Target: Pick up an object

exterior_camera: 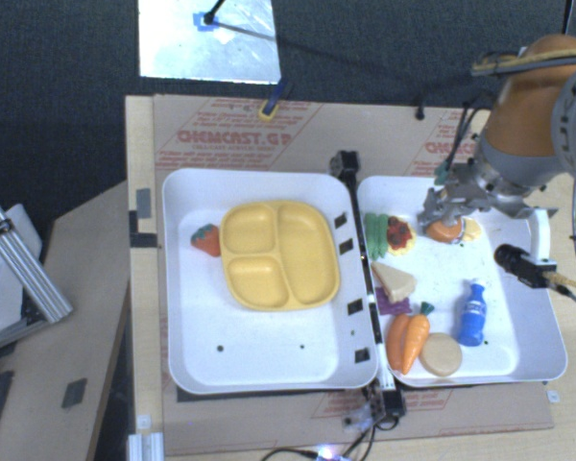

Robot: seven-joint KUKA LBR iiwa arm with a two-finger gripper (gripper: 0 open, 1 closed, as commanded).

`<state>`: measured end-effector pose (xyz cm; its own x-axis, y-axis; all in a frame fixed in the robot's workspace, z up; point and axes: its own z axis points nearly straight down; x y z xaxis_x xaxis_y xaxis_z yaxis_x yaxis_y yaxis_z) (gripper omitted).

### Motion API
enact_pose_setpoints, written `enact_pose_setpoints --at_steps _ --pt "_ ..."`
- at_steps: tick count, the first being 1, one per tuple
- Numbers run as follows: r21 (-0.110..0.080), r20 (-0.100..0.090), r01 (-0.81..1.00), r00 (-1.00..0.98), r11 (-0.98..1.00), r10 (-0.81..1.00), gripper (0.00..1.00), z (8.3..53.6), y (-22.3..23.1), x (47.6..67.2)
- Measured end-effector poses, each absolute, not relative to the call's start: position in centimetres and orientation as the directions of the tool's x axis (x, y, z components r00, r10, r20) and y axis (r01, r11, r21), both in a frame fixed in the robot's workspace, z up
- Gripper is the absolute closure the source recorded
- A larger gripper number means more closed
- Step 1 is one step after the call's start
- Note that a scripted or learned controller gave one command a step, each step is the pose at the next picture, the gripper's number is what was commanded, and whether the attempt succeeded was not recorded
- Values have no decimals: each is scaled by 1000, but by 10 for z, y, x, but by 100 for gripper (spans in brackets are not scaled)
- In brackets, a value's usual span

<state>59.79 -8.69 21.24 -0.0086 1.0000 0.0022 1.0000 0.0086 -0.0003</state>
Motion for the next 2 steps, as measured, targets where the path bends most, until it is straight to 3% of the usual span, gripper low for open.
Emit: enact_pose_setpoints --at_steps 2 --pt "1 0 1000 -7 7 1000 100 215 -30 585"
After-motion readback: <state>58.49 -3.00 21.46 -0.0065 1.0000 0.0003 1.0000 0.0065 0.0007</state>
